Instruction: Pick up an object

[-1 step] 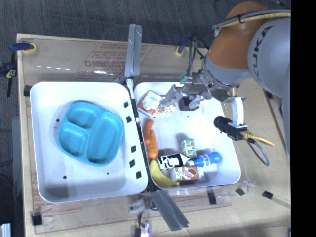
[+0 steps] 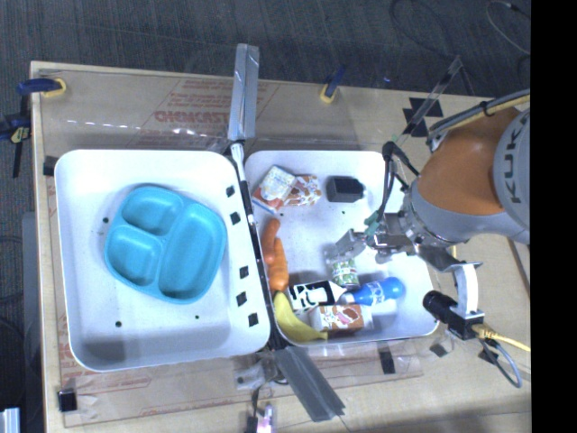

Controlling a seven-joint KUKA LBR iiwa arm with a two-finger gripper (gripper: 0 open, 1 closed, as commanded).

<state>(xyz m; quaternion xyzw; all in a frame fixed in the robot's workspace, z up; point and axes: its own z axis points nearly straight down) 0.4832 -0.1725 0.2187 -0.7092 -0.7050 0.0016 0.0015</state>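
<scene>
The likeliest target, a small crumpled packet (image 2: 343, 269), lies mid-bin in the right bin (image 2: 397, 165), with the tool (image 2: 352, 244) at its 12 o'clock, fingers spread and pinching nothing. At the packet's 5 o'clock sits a blue bottle (image 2: 377, 291); at 9 o'clock a carrot (image 2: 275, 255). The clutter is tight: I judge a finger could land on the bottle, or the crinkled packet could slip free.
</scene>
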